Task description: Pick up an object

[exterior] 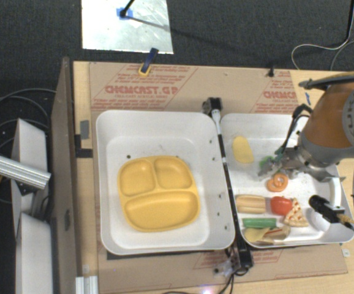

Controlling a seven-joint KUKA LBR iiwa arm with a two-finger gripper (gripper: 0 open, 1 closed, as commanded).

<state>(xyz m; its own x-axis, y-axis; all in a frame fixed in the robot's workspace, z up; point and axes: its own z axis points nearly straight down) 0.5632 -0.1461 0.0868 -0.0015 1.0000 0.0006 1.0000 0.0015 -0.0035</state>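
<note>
The right bin (256,127) holds several toy foods. A pale yellow piece (243,149) lies near its left wall, with a small green piece (266,162) and an orange slice (278,181) further right. Along the front lie a hot dog bun (250,203), a red tomato (280,205), a pizza slice (296,215), a green pod (259,223) and a tan piece (274,233). My gripper (286,162) hangs low over the bin's middle, just above the orange slice and beside the green piece. The grey arm with its orange band (331,112) covers the bin's right part.
The left bin (109,164) holds a yellow compartment tray (158,192). A black divider bar (225,164) runs between the bins. A cable (296,124) loops near the wrist. Cardboard lies under both bins.
</note>
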